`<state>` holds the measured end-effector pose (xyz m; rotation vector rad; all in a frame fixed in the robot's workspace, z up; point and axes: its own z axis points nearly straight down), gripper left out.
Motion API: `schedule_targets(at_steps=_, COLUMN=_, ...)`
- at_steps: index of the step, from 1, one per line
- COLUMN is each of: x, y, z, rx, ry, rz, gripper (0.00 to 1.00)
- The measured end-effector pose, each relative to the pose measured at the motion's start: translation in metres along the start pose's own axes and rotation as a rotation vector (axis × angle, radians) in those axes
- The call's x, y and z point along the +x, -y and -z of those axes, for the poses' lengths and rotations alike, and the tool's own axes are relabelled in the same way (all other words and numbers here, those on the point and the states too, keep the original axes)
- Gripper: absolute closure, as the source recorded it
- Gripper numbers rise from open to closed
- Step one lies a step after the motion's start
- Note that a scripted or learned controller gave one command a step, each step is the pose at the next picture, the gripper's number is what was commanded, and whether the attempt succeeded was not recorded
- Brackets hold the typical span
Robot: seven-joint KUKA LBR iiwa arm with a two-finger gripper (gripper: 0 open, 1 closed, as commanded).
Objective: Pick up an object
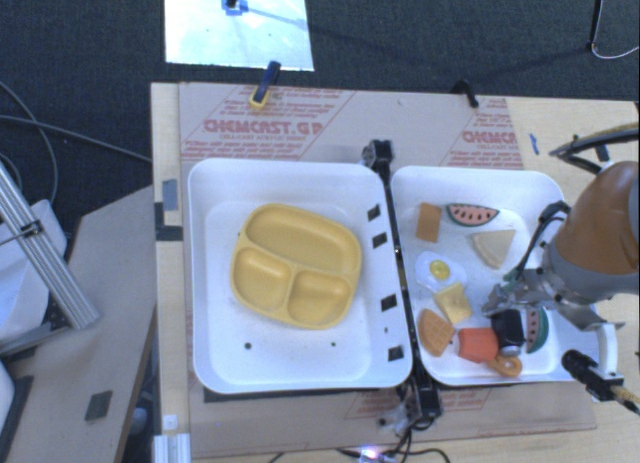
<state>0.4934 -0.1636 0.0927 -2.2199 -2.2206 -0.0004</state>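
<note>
End effector (512,329) sat low in right white bin (540,189), near-right corner, just beside red block (477,343) and watermelon slice (537,329); finger state unreadable.

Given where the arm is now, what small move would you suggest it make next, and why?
Probably a short descent straight down. The pincer hangs over the near right corner of the right white plastic bin, directly above the red block toy and beside the watermelon slice toy. Nothing shows between its fingers, so lowering onto the red block seems the nearest way to a grasp.
</note>
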Motion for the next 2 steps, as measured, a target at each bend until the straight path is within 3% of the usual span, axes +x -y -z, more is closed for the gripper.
schedule_targets(at_steps=1, x=0.044, y=-0.069, z=0.089, rx=-0.013, ry=0.003, rz=0.010, gripper=1.00)
schedule_targets(at_steps=2, x=0.101, y=-0.100, z=0.142, rx=-0.010, ry=0.000, rz=0.011, gripper=1.00)
